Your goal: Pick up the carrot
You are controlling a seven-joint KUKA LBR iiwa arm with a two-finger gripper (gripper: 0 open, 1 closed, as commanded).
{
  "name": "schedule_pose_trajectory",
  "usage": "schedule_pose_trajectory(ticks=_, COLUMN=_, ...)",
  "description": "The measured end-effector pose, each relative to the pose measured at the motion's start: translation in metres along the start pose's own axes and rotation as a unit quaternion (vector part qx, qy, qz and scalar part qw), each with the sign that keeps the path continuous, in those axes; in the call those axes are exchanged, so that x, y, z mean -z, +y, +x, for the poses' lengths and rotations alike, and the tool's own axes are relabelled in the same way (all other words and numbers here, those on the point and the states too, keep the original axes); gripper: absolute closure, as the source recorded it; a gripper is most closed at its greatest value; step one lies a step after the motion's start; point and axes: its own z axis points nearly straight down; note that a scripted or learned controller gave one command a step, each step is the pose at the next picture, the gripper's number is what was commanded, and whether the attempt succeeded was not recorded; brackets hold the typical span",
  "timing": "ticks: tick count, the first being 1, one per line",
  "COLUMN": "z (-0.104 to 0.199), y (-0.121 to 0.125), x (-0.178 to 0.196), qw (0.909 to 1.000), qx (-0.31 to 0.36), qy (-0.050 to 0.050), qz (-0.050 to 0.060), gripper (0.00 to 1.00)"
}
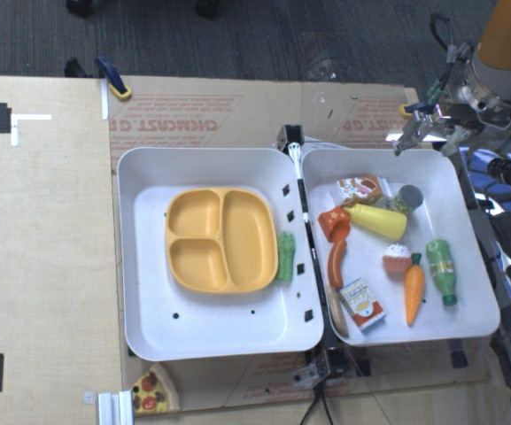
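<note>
A dark grey carpet (264,25) runs behind the bench (34,237), whose top is pale wood on the left and brown printed cardboard (202,118) under the bins. Chair casters (82,3) stand on the carpet at the back.

The left bin (140,264), shallow smooth white plastic with rounded corners, holds a yellow plate (222,239) split into three sections, and a small green vegetable (286,257) lies just beside the plate's right rim. The right bin (481,282), the same make, is crowded: a yellow bottle (379,220) on its side, a green bottle (441,271), a red sausage (336,262), a red pepper (333,224), a small juice carton (361,302) and a snack packet (360,188).

The carrot (413,292), orange and tapered with a green top, lies in the right bin's near right part, between the carton and the green bottle.

The arm (503,34), grey and orange, hangs over the far right corner. Its hand (432,131) sits above the bin's far rim, well apart from the carrot; I cannot tell how its fingers stand.

A slice of toy pizza (151,393) lies on the cardboard at the front.
</note>
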Motion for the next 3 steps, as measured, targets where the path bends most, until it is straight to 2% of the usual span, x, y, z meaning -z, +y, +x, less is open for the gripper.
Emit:
schedule_pose_trajectory(ticks=1, z=-0.018, y=-0.044, x=-0.096, qw=0.9965, qx=0.084, qy=0.000, qz=-0.001, gripper=0.00)
schedule_pose_trajectory(ticks=2, z=0.001, y=-0.131, x=-0.166, qw=0.9597, qx=0.281, qy=0.000, qz=-0.002, gripper=0.00)
schedule_pose_trajectory(ticks=3, z=-0.001, y=-0.129, x=-0.156, qw=0.9604, qx=0.279, qy=-0.001, qz=-0.004, gripper=1.00)
